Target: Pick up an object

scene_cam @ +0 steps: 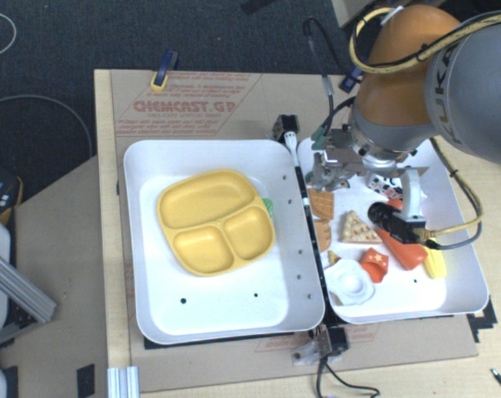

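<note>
The right bin [462,293] holds several toy foods. A brown bread-like piece [321,203] lies by its left wall, with another brown piece [323,235] below it. Near them are a tan triangular wedge [358,228], a red piece [374,261], a white fried egg [351,282], an orange carrot [406,251] and a small yellow piece [435,264]. My gripper [329,175] hangs low over the bin's upper left part, right above the bread-like piece. The wrist hides whatever lies under it.
In the left bin [151,305] a yellow divided plate [216,220] takes up the middle, and a small green thing [267,207] peeks out at its right edge. A raised wall [304,222] separates the two bins. A blue and yellow clip [162,70] lies on the board behind.
</note>
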Controlling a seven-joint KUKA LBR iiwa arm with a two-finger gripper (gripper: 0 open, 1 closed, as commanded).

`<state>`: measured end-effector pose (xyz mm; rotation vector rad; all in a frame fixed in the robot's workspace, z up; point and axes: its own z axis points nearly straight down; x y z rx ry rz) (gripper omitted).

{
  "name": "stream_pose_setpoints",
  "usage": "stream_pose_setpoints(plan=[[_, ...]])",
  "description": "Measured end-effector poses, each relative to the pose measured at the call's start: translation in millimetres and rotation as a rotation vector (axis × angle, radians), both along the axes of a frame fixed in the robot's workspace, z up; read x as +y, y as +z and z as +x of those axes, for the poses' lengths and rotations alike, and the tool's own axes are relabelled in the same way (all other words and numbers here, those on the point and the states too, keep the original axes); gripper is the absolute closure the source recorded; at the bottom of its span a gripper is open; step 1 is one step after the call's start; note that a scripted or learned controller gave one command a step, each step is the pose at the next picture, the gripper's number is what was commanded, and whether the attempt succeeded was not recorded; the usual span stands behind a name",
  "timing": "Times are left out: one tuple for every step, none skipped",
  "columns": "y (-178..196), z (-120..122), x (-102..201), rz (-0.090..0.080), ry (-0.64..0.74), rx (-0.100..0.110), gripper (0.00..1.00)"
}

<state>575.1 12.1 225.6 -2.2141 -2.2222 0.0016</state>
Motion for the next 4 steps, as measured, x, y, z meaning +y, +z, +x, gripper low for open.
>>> stream_pose_setpoints(plan=[[-9.1, -27.0, 40.9, 0.0, 0.0, 0.001, 1.0], [-6.5, -65.0, 67.4, -0.001, -0.001, 0.001, 1.0], [-9.5, -60.4, 64.7, -0.002, -0.004, -0.003, 1.0], [9.9, -55.2, 68.9, -0.002, -0.002, -0.007, 1.0]])
